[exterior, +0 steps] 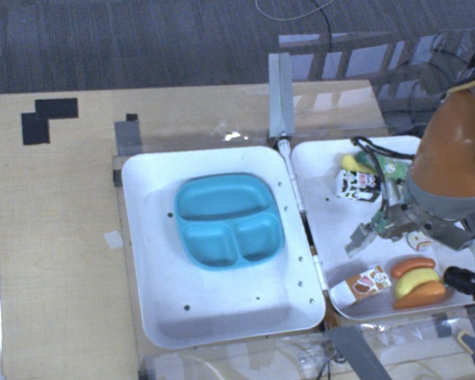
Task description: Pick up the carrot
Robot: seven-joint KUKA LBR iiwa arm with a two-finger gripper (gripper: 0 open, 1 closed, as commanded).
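Note:
The carrot (pixel 421 295), a short orange piece, lies in the front right corner of the right bin (pixel 328 218). It rests against a yellow banana (pixel 418 280), with a red-orange sausage-like piece (pixel 412 266) just behind that. My gripper (pixel 390 240) hangs over the middle of the right bin, a little behind and to the left of the carrot. Its fingers are spread open with nothing between them. The orange band and grey wrist (pixel 456 156) cover the bin's right side.
A small printed box (pixel 368 283) lies left of the fruit pile. A black-and-white carton (pixel 356 183) and a yellow item (pixel 354 164) sit at the right bin's back. The left bin (pixel 160 301) holds a blue three-part plate (pixel 228 221).

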